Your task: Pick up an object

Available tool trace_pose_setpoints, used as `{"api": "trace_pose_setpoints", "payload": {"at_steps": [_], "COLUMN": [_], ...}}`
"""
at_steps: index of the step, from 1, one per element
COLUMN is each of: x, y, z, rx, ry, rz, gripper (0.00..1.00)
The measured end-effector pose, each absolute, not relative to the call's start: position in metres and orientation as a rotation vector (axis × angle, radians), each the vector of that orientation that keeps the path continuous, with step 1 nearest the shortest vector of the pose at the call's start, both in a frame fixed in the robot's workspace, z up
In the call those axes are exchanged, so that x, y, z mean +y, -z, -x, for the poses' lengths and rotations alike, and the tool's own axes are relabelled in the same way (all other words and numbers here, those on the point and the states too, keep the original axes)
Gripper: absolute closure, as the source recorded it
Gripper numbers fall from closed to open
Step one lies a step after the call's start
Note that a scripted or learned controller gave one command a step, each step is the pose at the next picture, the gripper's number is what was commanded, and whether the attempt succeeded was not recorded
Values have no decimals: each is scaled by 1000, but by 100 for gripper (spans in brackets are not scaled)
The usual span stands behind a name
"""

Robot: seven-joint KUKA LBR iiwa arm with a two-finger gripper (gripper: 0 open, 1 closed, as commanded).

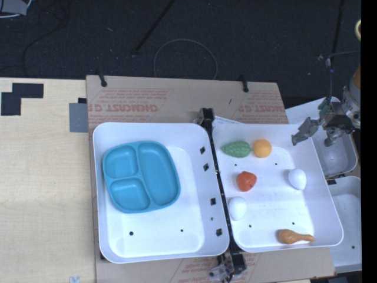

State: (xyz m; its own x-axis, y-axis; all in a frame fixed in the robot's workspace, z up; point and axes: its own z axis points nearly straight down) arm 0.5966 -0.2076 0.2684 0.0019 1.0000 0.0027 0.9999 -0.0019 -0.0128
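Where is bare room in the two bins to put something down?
Left bin: the floor in front of the blue plate. Right bin: the middle, between the red piece, white egg and drumstick. Crowded near the green piece and orange.

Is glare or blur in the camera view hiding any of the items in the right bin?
Camera view: lighting is even and soft, without harsh glare; the two white eggs stand out weakly against the white right bin; the red item, orange ball and green item read clearly; the gripper looks slightly blurred.
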Motion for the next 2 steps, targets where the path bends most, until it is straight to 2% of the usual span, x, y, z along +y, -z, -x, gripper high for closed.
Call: {"api": "trace_pose_setpoints", "payload": {"at_steps": [1, 2], "x": [-208, -204], "y": [-275, -213], "z": [-599, -605], "rx": [-2221, -2218], "ry": [-1, -5], "rz": [2221, 2217], "gripper": [0, 0]}}
